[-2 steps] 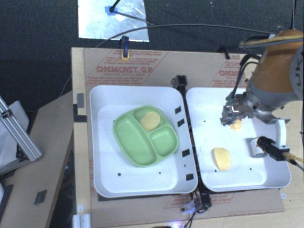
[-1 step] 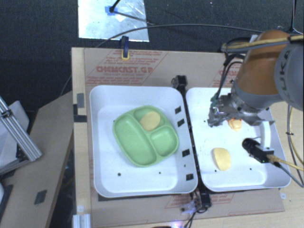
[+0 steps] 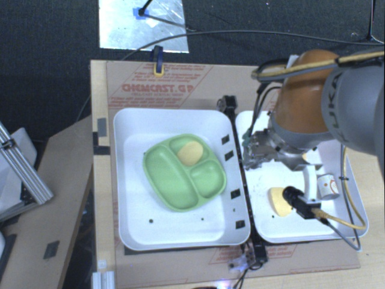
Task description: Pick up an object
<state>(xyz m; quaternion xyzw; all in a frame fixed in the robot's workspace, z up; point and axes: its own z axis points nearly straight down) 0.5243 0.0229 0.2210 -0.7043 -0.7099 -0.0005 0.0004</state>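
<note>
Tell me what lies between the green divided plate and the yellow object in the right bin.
In the camera view, the two bins' adjoining rims with black clips lie between the green plate and the yellow object.

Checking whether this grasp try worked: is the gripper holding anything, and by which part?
It cannot be told. The gripper sits low over the right bin, hidden under the arm's wrist; the yellow object lies apart from it.

Two white bins (image 3: 129, 161) on the worktop. One green divided plate (image 3: 180, 176). Two yellow pieces: one (image 3: 191, 153) on that plate, left of the tool, one (image 3: 278, 201) just beside it. One small white-and-orange cylinder (image 3: 328, 186).
</note>
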